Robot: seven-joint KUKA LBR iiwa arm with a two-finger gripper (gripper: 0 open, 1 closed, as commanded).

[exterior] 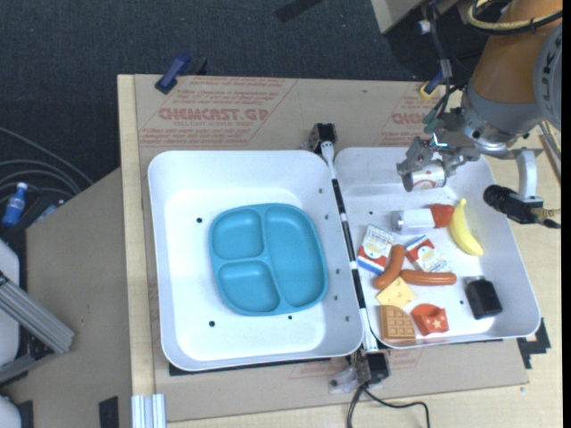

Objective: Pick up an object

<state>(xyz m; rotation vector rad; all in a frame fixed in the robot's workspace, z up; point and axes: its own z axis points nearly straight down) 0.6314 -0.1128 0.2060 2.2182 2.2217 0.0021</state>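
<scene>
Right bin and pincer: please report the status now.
Pincer raised over right white bin, round whitish piece between fingers. Yellow toy banana lies free nearby. Blue divided plate in left bin.

The gripper [426, 173] hangs over the far end of the right bin [375, 166], above a heap of toy food: a banana [463, 229], sausages [428, 279] and a waffle [397, 324]. A blue divided plate [266, 258] lies in the left bin [178, 194]

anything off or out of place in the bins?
Nothing spilled or damaged. The blue plate sits flat in the left bin. The toy food in the right bin is a loose jumble: the sausages cross, and the waffle lies near the front edge. The gripper is at the bin's back.
</scene>
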